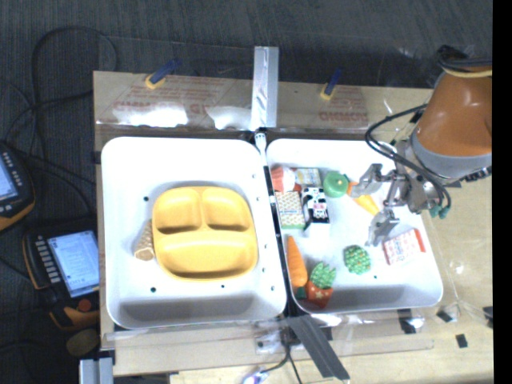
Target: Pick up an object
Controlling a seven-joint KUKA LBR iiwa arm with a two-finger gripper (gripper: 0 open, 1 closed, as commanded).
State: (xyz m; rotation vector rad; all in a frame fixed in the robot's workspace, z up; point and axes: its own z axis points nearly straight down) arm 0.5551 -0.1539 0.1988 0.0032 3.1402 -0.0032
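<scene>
A yellow divided tray (205, 229) fills the left bin (120, 214). In the right bin (424, 282) lie a carrot (296, 262), a green ball (336, 185) and a green knobbly toy (357, 258). Above its right part hangs the gripper (382, 205), fingers spread, holding nothing.

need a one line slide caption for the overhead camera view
KUKA arm's open hand hovers over the right bin of small toys, near a green ball; left bin holds a yellow tray.
</scene>
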